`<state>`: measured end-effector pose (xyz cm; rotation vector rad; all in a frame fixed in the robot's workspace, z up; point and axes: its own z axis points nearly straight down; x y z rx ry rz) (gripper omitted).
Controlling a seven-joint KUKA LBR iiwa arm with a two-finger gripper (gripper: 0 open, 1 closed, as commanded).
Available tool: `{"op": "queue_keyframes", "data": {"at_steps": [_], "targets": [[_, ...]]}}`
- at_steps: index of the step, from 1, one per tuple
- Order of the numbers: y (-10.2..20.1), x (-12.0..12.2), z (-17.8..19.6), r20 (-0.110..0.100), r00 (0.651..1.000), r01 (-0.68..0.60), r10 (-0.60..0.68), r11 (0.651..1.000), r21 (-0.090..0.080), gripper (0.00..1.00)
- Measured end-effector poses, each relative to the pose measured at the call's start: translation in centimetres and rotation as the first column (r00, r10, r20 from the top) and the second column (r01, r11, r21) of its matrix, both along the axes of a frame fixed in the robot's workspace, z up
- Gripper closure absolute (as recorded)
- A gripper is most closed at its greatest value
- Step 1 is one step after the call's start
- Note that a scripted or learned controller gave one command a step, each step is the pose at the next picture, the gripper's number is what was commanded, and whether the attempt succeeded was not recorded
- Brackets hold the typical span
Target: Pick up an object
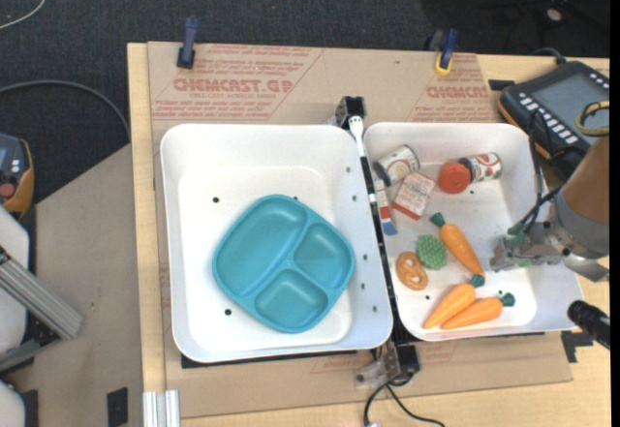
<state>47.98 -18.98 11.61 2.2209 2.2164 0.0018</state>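
- We see the gripper (511, 253) low over the right bin (518, 146), near its right wall, with the arm (589, 207) reaching in from the right
- We cannot tell whether the tool is open or closed, and nothing shows held in it
- The candidates lie to its left in that bin: one toy carrot (460, 248) just beside it, two more carrots (467, 306) touching at the front, a pretzel (411, 271), a red-capped bottle (469, 171), a small can (398, 163)
- The left bin (194, 164) bears a teal divided tray (283, 262)
- We judge the pick not yet made; grasp and lift remain
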Motion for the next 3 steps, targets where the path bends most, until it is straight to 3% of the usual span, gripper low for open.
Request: {"op": "queue_keyframes", "data": {"at_steps": [1, 2, 3], "targets": [[0.0, 0.0, -0.1, -0.001, 1.0, 0.0, 0.0, 1.0, 0.001, 0.0], [5.1, 7.3, 13.3, 0.017, 1.0, -0.012, 0.012, 1.0, -0.001, 0.0], [6.8, 11.9, 3.9, -0.01, 1.0, -0.006, 0.006, 1.0, 0.005, 0.0]]}}
